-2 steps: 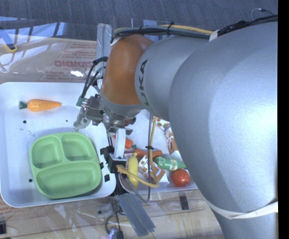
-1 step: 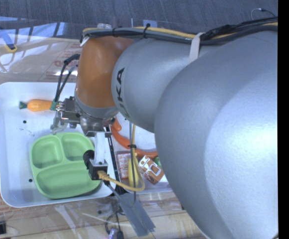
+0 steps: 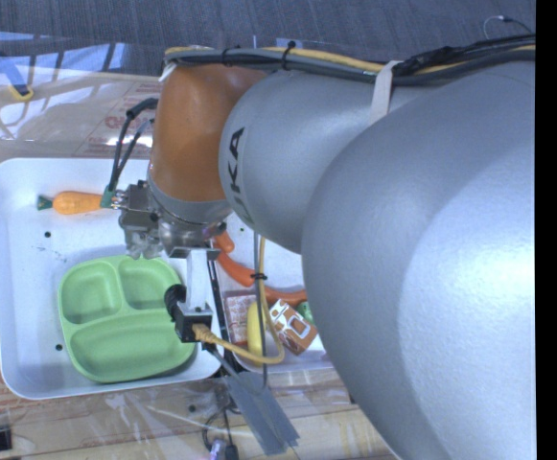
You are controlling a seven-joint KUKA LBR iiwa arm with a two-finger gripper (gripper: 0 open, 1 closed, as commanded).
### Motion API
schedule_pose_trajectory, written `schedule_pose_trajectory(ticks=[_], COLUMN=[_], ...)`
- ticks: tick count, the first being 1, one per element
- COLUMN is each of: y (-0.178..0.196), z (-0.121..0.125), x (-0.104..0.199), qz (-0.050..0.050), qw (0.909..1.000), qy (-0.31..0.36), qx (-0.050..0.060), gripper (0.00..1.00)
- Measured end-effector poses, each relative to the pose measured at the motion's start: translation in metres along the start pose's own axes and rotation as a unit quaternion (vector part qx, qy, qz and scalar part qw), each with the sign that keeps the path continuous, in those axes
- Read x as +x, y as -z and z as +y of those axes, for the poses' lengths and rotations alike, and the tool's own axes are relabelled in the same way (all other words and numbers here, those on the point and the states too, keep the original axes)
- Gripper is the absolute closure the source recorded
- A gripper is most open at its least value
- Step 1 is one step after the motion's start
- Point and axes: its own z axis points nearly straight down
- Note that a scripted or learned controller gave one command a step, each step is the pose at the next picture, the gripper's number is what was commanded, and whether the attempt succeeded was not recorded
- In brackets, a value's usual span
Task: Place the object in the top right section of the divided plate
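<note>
**Gripper over plate's top right section, carrot lying apart**

The toy carrot (image 3: pixel 75 202) is seen lying flat on the floor of the left bin (image 3: pixel 14 286), toward the far-left corner, green end nearest the left wall. It is judged to be the task's object, being the one loose thing seen in that bin. That cannot be confirmed.

The green divided plate (image 3: pixel 115 343) is set in the near part of the same bin, with two small sections on the far side and one large on the near side. The top right section (image 3: pixel 149 281) shows bare green.

The gripper (image 3: pixel 147 245) is hung just above the far rim of that section, wrist pointed down. Whether it is open or closed cannot be told, as the tip is masked by the wrist body. Nothing is seen held.

Judgement: if the carrot is the target, the pick is not yet done, and the gripper is placed at the drop spot, not the pick spot.

Room: bare bin floor is left between carrot and plate, so a low approach looks possible. Approach from the far side is limited by the bin wall. The plate's right edge is crowded by the arm. An orange thing (image 3: pixel 235 262) and a printed packet (image 3: pixel 292 326) are partly hidden under the arm, right of the plate.
</note>
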Motion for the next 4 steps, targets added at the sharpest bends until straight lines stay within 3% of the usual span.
schedule_pose_trajectory(ticks=[1,2,3,4], y=[0.066,-0.038,-0.036,-0.036], z=[0.04,-0.024,-0.012,-0.012], x=[-0.014,-0.094,-0.099,-0.099], qz=[0.001,0.0,0.0,0.0], qw=[0.9977,0.9968,0.9844,0.9844], qy=[0.067,0.081,0.176,0.176], qx=[0.0,0.002,-0.001,-0.001], gripper=[1.0,1.0,1.0,0.0])
